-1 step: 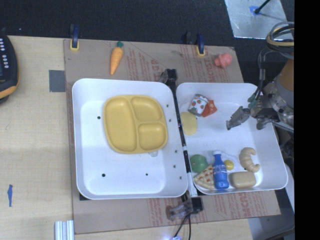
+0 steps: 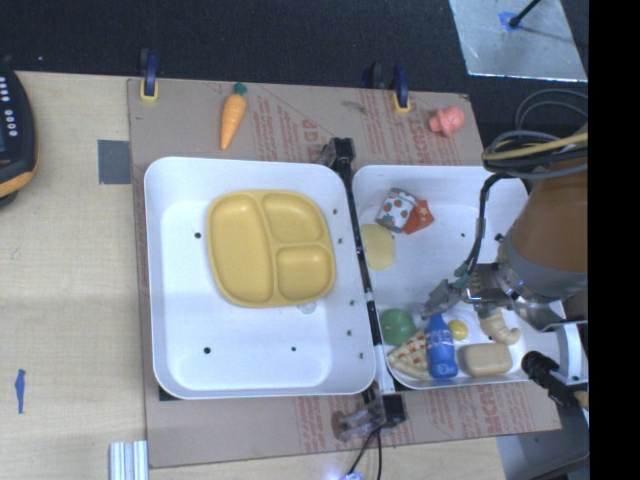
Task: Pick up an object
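We judge this the approach step: our gripper (image 2: pixel 452 293) hangs low over the right bin (image 2: pixel 440 183), just above the blue bottle (image 2: pixel 437 346) and close to the green ball (image 2: pixel 397 323), pizza slice (image 2: pixel 408 353) and bread roll (image 2: pixel 485 358) in the bin's near corner. How wide it stands we cannot tell; nothing is visibly held. Next, we must settle on one item and descend squarely, since they crowd together.

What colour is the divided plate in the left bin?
Yellow. The divided plate shows plainly in the camera view, lying in the left bin.
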